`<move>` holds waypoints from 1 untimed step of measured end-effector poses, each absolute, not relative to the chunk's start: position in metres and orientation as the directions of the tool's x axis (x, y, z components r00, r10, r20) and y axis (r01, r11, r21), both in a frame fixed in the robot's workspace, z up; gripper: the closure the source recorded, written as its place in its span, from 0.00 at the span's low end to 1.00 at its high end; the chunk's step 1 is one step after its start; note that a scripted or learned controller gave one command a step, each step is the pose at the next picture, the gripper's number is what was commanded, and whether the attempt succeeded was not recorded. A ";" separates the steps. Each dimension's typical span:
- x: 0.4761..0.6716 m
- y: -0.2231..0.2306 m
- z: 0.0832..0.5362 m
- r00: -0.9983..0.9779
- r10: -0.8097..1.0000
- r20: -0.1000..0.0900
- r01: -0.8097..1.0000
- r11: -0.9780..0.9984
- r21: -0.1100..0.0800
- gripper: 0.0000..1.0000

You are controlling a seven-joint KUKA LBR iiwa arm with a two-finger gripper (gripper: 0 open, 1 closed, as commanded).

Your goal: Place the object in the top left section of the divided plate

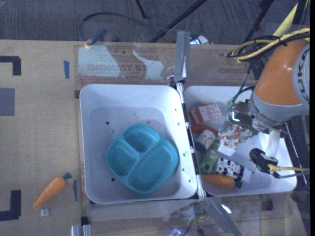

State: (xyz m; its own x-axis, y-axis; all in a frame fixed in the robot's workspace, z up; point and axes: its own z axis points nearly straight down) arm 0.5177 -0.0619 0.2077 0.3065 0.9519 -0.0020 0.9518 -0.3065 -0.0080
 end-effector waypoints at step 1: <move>0.566 0.009 0.193 0.417 0.909 -0.005 0.909 -0.417 -0.007 1.00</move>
State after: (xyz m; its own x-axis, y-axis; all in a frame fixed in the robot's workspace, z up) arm 0.5663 0.0088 0.1935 0.4166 0.9091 -0.0050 0.9091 -0.4166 -0.0072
